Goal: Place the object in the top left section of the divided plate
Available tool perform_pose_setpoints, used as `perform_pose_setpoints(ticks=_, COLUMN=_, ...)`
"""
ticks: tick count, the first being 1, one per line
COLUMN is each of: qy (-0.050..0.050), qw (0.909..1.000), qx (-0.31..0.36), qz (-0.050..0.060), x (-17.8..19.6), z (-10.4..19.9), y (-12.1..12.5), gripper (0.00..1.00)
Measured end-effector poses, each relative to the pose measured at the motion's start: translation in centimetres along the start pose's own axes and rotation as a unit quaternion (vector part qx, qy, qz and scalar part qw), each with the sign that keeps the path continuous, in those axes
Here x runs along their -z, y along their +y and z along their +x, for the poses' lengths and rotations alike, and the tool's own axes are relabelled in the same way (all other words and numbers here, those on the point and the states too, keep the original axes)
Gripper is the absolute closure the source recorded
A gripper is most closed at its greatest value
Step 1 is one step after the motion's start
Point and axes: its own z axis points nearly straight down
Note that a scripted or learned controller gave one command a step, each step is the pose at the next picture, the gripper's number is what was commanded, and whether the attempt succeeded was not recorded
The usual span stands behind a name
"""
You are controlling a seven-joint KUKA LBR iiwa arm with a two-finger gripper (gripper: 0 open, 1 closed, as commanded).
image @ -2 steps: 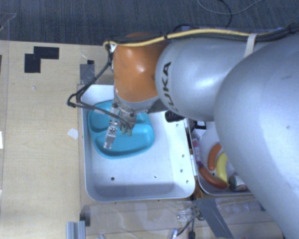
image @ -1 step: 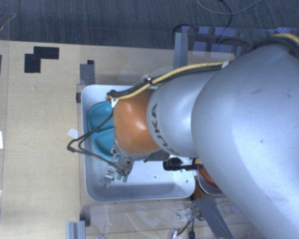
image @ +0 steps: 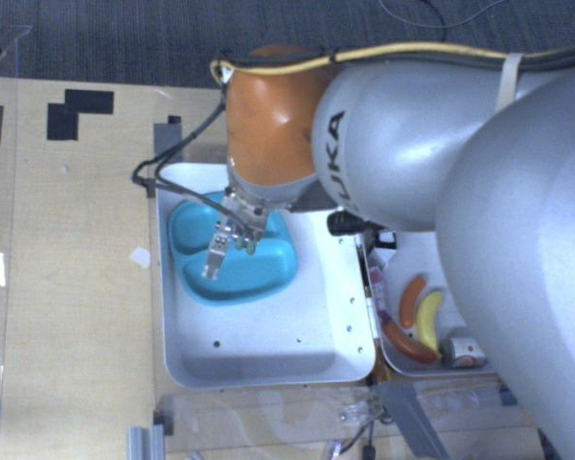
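— Gripper?
— Over the blue plate in the left bin, fingers a little apart, nothing visible between them.
— Object?
— Cannot tell which. At four o'clock from the plate, in the right bin: banana, orange sausage, red piece, small white item.

blue divided plate, white bin, yellow banana
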Motion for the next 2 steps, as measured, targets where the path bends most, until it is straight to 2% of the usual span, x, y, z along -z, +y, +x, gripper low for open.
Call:
perform_pose_setpoints(ticks=1, qy=0.002, qw=0.9997, qx=0.024, qz=0.001, x=-10.4, z=4.7, y=-2.0, gripper=0.00)
perform_pose_setpoints(ticks=2, qy=0.000, qw=0.9981, qx=0.062, qz=0.000, x=-5.3, z=1.0, y=-0.3, gripper=0.00)
